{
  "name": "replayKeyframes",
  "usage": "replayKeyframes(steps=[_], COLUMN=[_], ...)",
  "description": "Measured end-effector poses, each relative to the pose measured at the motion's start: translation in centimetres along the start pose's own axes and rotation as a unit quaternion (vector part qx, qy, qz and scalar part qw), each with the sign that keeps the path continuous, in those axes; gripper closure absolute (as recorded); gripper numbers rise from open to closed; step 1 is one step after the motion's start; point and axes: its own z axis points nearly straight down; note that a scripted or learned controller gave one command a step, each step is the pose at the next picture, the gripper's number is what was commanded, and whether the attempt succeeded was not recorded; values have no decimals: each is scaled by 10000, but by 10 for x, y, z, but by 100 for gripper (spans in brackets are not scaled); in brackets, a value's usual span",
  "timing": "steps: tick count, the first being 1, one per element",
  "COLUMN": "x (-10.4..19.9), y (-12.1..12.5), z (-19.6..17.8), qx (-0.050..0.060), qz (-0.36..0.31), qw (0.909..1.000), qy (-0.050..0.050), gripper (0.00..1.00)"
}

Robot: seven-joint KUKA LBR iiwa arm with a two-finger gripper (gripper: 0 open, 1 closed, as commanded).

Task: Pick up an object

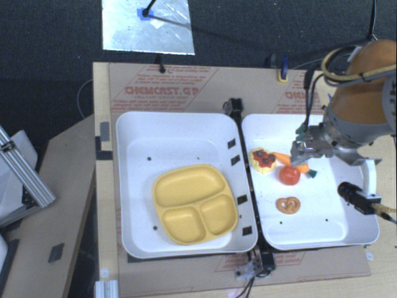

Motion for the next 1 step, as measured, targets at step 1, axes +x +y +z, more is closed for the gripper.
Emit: replayKeyframes(steps=[1], x=[46], y=[-2], z=[9], qx=[4], qz=[-1], qw=[10000], qy=[4], gripper=[100])
